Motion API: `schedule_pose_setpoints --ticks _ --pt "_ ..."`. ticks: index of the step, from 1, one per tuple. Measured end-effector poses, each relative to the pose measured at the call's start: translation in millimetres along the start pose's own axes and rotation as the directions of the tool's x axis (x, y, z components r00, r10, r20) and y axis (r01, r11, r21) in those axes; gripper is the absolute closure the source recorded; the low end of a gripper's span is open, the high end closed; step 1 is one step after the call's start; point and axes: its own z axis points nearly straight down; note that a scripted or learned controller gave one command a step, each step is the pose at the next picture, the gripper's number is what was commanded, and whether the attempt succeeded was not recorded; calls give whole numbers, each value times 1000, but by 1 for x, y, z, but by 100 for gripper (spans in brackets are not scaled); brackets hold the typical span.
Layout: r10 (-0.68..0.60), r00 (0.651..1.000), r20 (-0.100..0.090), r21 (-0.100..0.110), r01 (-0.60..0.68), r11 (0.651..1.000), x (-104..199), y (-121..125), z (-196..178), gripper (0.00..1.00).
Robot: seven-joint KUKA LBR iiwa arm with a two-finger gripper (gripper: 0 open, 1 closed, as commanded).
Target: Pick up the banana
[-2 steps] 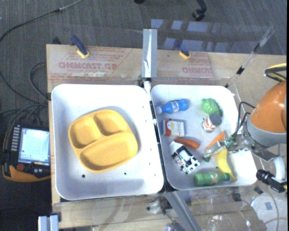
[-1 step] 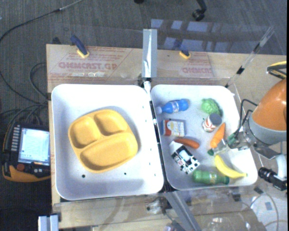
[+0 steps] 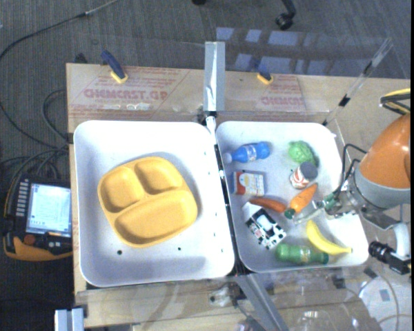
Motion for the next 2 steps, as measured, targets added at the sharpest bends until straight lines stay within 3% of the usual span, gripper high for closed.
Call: schedule_pose_setpoints --ticks 1,2 --pt "-158 987 26 3 158 987 16 -3 11 0" --pt "-159 987 25 0 159 987 16 0 3 100"
